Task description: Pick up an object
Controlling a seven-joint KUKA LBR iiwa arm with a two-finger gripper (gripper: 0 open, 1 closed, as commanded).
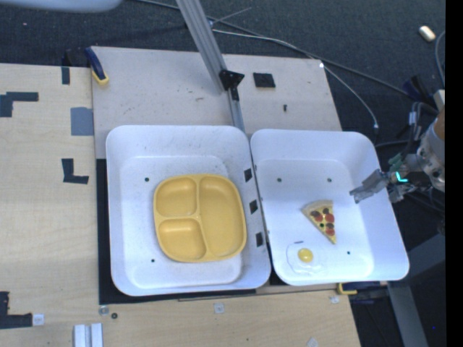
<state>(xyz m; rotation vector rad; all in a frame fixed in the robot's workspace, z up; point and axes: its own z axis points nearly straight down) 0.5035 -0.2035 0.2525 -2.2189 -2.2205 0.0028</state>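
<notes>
A toy pizza slice (321,219) with red toppings lies in the right bin (289,150), near its middle. A toy fried egg (304,256) lies just below it, by the bin's front wall. My gripper (377,184) hangs at the right bin's right rim, to the right of the pizza slice and apart from it. A grey finger points left over the rim. Nothing shows between the fingers.
A yellow three-compartment plate (199,217) sits in the left bin (130,150). A slanted metal bar (206,42) runs down to the gap between the bins. Cables trail across the dark floor at the upper right. A blue and yellow clamp (96,67) sits at the bench's back left.
</notes>
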